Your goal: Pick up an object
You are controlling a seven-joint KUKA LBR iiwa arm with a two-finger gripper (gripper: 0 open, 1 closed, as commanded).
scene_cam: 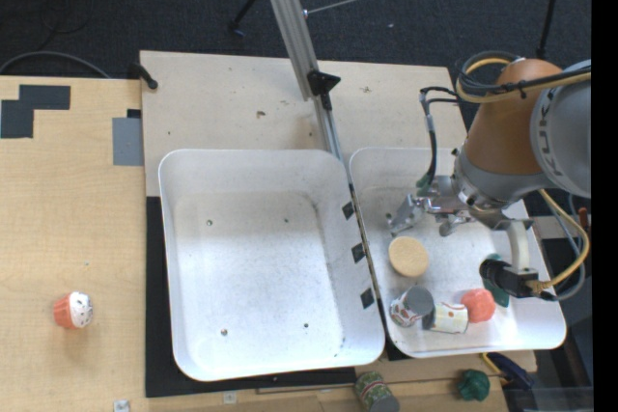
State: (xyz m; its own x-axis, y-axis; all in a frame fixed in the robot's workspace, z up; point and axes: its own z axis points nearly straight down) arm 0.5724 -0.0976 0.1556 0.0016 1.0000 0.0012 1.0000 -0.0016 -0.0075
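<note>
Four small things lie in the right bin (pixel 541 335): one tan round disc (pixel 408 257) near its middle, and along the front edge one grey cup-like piece (pixel 417 302), one white block (pixel 449 316) and one orange-red ball (pixel 479 305), the last three close together. The claw (pixel 430 210) hangs just above the disc, pinching nothing; whether its fingers are spread or pressed together cannot be told. The left bin (pixel 183 207) sits beside it. On the tabletop (pixel 58 207), well apart to the left, rests one red-and-white toy (pixel 73 310). Two greenish things (pixel 375 391) (pixel 473 385) lie at the front.
</note>
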